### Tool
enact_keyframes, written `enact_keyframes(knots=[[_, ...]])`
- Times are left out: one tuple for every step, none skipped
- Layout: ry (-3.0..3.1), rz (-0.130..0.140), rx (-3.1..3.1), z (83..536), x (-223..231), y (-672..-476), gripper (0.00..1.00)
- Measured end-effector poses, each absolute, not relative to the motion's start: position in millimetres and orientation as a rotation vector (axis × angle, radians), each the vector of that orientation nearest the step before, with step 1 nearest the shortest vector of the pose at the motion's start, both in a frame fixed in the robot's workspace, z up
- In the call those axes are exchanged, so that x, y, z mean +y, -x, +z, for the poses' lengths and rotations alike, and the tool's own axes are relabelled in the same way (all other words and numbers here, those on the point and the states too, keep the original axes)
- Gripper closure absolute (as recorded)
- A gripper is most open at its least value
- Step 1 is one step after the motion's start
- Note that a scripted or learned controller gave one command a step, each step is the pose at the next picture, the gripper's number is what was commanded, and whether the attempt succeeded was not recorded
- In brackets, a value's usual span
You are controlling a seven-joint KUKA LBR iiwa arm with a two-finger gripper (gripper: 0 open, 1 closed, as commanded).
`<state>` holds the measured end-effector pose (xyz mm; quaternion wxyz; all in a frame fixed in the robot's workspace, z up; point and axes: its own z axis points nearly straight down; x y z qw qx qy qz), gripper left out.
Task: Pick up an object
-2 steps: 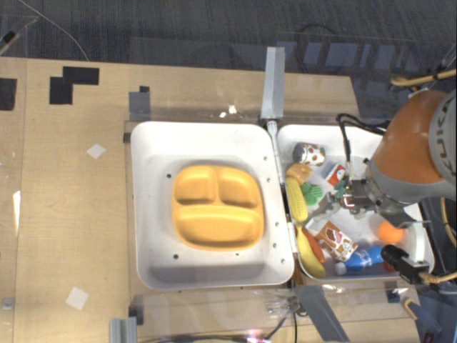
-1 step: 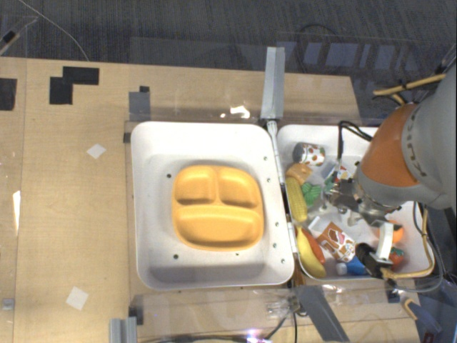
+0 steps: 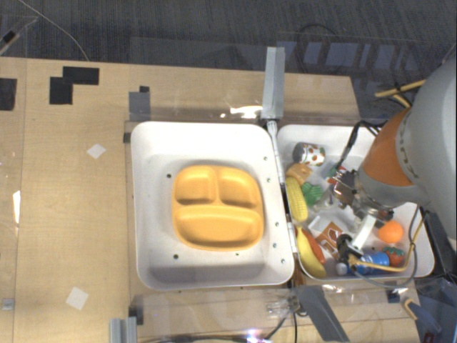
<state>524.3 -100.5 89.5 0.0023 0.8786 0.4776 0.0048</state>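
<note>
Reaching in from the right, the grey arm (image 3: 430,138) sets its hand (image 3: 341,189) low over the middle of the right bin (image 3: 318,131). The wrist hides most of the hand, so whether it is released or clenched cannot be told, and nothing can be seen grasped in it. The arm also covers the bin's right part.

Things to pick crowd this bin. A small can (image 3: 308,153) lies at the far left, with a corn cob (image 3: 295,197) along the left wall. Just left of the hand is a green item (image 3: 312,193), too small to name. A banana (image 3: 310,253) curves in the near left corner beside a red and white packet (image 3: 330,236). An orange ball (image 3: 390,232) sits near right, above a blue item (image 3: 371,264) that is hard to make out.

On the worktop (image 3: 64,213), the left bin (image 3: 153,213) holds a yellow divided tray (image 3: 218,206).
</note>
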Motion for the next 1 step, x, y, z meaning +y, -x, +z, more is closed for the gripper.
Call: enact_keyframes(knots=[[-2.857, 0.011, 1.291, 88.9, -92.1, -545.3, 0.0]])
